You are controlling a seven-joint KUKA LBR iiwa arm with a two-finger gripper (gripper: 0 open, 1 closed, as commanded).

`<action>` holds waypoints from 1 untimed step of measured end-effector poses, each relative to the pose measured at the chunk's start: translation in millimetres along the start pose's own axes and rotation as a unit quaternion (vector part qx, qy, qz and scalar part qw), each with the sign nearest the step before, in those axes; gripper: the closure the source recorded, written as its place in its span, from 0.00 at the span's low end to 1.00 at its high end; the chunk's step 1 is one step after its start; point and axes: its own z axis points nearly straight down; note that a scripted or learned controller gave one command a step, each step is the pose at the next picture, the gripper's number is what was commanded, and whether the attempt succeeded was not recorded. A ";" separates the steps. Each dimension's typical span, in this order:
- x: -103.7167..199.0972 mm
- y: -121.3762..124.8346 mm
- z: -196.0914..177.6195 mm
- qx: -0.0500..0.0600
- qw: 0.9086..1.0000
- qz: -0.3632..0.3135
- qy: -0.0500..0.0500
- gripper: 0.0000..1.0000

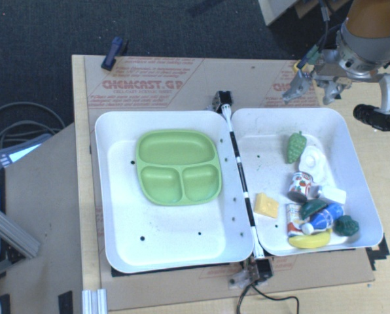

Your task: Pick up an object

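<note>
Green moulded plastic, a three-compartment tray (179, 166), lies alone in the left white bin (110, 175); in the right white bin (352, 136) we see a yellow cheese wedge (267, 205) apart from a tight heap of toys (316, 211). The gripper (311, 77) hangs above the far rim, fingers apart, holding nothing. A descent into the heap risks pinching two pieces or slipping off.

One fixed camera, set above the bench (182, 77), looks down at a slant and takes in both bins whole: left bin (116, 241) and right bin (358, 169) side by side at mid-distance. Dark floor (116, 12) lies along the top of the view. The arm (372, 18) enters from the upper right corner.
</note>
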 end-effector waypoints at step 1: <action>-38.4 -46.8 172.7 0.001 1.000 0.001 0.000 0.00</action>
